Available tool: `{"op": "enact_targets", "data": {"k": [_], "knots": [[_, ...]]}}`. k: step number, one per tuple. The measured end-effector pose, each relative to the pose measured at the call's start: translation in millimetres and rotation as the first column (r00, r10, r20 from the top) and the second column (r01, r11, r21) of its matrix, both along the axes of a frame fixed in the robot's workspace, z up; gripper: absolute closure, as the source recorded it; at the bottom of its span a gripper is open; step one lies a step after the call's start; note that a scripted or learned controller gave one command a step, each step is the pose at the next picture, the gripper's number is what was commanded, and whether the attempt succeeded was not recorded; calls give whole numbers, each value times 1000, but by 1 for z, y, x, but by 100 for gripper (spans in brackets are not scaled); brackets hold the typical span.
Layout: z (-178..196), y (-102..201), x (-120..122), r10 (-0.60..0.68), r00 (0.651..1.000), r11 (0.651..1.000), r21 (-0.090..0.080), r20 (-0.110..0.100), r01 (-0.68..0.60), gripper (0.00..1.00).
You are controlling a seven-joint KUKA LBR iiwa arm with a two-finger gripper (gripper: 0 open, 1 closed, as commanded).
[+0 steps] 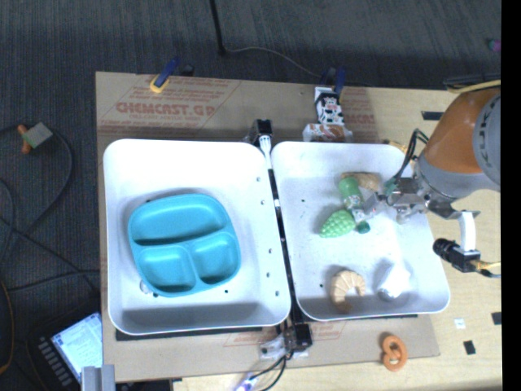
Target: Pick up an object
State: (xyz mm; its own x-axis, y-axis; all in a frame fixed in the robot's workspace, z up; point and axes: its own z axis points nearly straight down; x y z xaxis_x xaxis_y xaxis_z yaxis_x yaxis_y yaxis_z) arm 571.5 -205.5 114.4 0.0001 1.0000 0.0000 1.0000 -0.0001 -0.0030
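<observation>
I've got the pincer (368, 205) low in the right bin (423, 304), beside the green toy (335, 223) to grab it; grip state unclear.

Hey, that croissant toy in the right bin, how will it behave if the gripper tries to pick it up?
The croissant looks like moulded plastic, so probably stiff and light. Its curved, rounded back may let it slip or rock aside under the gripper. It lies near the bin's front wall, which could crowd the approach.
</observation>
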Motion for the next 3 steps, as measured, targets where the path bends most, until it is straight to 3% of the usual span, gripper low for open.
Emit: {"op": "enact_targets", "data": {"k": [1, 2, 3], "knots": [[-27, 39, 51, 2, 1000, 1000, -1, 7, -2, 0], [-16, 38, 52, 2, 1000, 1000, -5, 11, -2, 100], [72, 66, -9, 1, 1000, 1000, 0, 4, -1, 100]]}}
